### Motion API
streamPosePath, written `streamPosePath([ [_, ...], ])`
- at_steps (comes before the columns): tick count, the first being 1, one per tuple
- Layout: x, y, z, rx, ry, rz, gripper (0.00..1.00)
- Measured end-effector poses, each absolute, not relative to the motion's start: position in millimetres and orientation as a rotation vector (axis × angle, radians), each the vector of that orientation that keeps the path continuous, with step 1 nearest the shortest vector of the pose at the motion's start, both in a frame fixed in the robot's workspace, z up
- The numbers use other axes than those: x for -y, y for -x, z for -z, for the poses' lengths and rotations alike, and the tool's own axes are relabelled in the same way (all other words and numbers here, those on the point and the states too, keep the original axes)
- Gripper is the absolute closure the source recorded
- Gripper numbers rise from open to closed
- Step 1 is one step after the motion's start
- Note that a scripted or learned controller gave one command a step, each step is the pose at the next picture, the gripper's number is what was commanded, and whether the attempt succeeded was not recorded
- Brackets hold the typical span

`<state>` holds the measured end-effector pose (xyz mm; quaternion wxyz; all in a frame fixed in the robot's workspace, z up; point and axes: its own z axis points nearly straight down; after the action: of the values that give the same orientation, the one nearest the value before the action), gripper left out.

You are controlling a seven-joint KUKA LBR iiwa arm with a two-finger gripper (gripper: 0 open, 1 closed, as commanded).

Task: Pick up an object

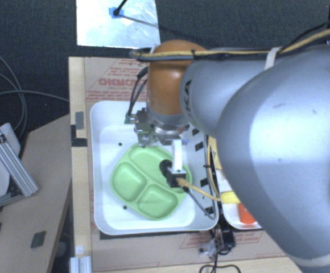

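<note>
A light green divided plate with three compartments lies in the left white bin. The arm comes in from the right, its orange band and wrist standing over the plate's upper right rim. The gripper points down at that far edge of the plate, and the wrist hides it from above. In the right bin I see a yellow thing and an orange thing, both mostly covered by the arm.
The big grey arm covers most of the right bin and the right half of the view. A brown cardboard sheet lies under the bins. A shiny square sheet sits beyond the bench at the top.
</note>
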<state>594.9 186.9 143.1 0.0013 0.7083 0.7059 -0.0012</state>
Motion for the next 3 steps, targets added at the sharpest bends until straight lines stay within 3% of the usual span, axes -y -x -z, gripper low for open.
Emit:
streamPosePath([
  [1,-162,-671.1,-82,-2.217,-2.221,-0.004,1.0],
  [2,-70,-671.9,-193,-2.205,-2.22,-0.012,1.0],
  [3,-113,-578.4,-184,-2.233,-2.217,0.002,1.0],
])
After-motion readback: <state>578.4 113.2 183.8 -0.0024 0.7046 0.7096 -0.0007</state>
